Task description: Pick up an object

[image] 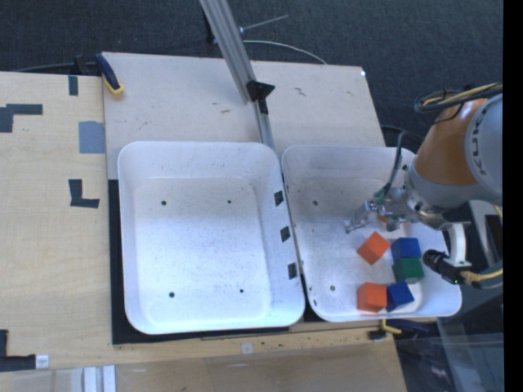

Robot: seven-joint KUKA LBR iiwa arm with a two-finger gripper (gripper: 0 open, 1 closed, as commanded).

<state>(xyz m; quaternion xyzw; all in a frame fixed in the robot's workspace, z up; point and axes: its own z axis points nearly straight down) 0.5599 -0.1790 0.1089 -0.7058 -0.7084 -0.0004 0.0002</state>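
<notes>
In the right bin (327,178) lie several small blocks near its front right corner: an orange block (373,247), a blue block (406,247), a green block (407,269), a second orange block (372,297) and a second blue block (400,296). My gripper (365,216) hangs low over the right bin, just behind and to the left of the first orange block. Its metal fingers point left and downward, and nothing shows between them.
The left bin (139,219) stands beside the right one. A slanted aluminium bar (233,43) crosses the bench behind the bins. A yellow-handled clamp (109,73) sits at the board's back left corner. Cables (453,272) trail by the right bin's right rim.
</notes>
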